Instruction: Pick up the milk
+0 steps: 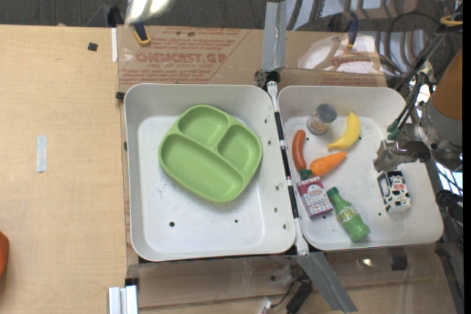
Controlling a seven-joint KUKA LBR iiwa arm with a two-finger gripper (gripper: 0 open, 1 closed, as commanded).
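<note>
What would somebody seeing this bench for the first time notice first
The big green divided plate stands out first, lying alone in the left bin. Next come the toy foods crowded in the right bin: a banana, a carrot, a sausage, a can, a green bottle and a pink carton. At that bin's right side, the gripper hangs just above the cow-patterned milk carton.

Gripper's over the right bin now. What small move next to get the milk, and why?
Probably a short move toward the near wall, then straight down. The gripper hangs at the right bin's far-right side, just above the milk carton with its black-and-white cow pattern, which lies apart from the green bottle. Nothing sits between its fingers yet, so centring over the carton comes first.
</note>
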